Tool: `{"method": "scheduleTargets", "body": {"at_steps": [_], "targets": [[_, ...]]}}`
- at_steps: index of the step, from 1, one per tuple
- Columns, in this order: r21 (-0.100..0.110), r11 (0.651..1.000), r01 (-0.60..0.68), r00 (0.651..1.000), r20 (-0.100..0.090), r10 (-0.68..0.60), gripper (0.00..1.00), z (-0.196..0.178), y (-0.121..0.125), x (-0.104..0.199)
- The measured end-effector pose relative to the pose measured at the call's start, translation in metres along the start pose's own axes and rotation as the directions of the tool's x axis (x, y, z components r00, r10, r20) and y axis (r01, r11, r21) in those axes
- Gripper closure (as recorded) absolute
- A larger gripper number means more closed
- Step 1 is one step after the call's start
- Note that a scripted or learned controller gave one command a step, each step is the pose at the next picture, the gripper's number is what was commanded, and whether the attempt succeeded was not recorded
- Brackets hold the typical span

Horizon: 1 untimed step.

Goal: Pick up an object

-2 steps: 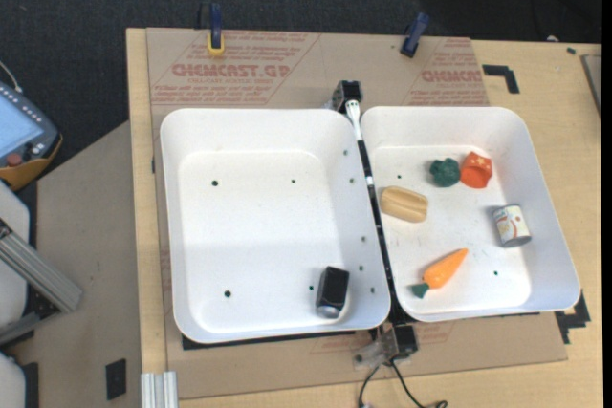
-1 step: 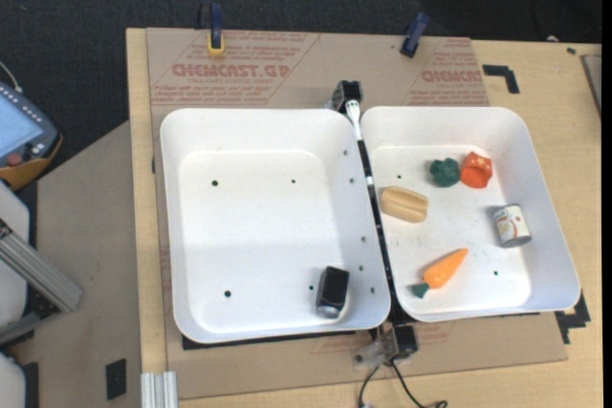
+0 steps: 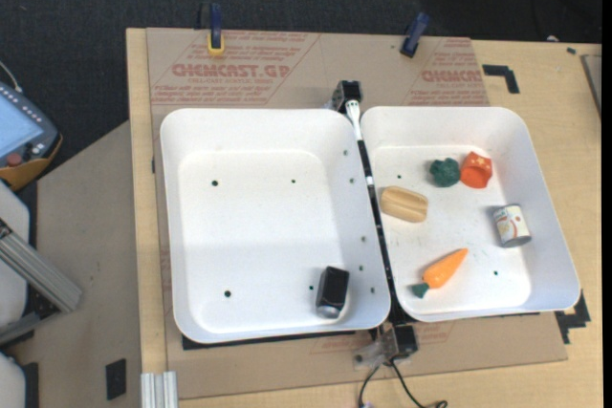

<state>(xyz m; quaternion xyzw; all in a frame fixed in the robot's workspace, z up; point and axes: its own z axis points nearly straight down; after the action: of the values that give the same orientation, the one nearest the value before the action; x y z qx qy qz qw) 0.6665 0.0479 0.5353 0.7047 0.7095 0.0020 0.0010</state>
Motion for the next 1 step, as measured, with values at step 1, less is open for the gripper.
{"method": "scheduleTargets", "body": {"at_steps": [1], "targets": [[0.0,1.0,0.0,1.0,0.0,0.0,1.0,0.0003,0.0002,0.0634]]}}
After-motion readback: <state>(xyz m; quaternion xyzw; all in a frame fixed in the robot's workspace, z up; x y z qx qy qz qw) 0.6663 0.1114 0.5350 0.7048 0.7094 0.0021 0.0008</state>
